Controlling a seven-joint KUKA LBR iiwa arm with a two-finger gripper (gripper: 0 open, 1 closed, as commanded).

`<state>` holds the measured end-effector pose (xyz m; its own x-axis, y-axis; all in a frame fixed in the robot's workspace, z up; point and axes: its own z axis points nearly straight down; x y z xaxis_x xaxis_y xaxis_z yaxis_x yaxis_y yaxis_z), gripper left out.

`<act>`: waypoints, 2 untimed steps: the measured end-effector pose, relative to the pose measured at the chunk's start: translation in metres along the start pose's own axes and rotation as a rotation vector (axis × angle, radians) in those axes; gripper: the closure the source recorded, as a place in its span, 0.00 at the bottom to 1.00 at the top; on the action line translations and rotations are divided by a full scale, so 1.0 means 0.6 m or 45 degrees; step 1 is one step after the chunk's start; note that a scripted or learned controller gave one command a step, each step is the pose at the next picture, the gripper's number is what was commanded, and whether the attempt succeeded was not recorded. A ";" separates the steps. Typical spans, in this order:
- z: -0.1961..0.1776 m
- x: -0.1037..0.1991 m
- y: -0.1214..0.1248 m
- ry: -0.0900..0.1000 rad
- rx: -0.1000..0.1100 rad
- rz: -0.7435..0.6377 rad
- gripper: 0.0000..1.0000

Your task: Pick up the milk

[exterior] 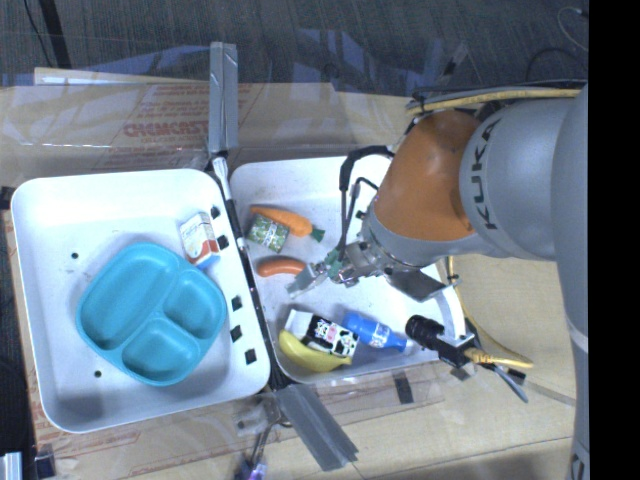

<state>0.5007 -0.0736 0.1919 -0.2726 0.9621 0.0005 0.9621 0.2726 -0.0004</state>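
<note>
Milk (332,336): seemingly the small carton with the black-and-white cow pattern, lying on its side in the right bin (300,183), close to that bin's front wall. It is sitting between a banana (303,354), which is curving along its left and front, and a blue bottle (377,333), which is lying just to its right.

End effector (318,274): hanging over the middle of the right bin, behind the milk and apart from it, just right of a sausage (279,265). Whether it is released or clenched cannot be told from this angle.

Arm (520,178): grey with an orange band, reaching in from the right and covering the right part of that bin.

Other right-bin items: a carrot (284,220) is lying toward the back, with a green-labelled can (267,232) touching it.

Left bin (60,228): holding a blue divided plate (150,313) and a small white container with a red label (197,236), which is leaning by the right wall.

Both bins are resting side by side on the counter (100,118).
</note>
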 end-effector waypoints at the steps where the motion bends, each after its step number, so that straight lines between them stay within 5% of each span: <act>1: 0.123 -0.032 -0.052 0.002 0.005 0.225 0.00; 2: 0.168 -0.021 -0.049 0.005 0.005 -0.196 0.00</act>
<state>0.4759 -0.0935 0.0910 -0.4166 0.9091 0.0046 0.9091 0.4166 -0.0041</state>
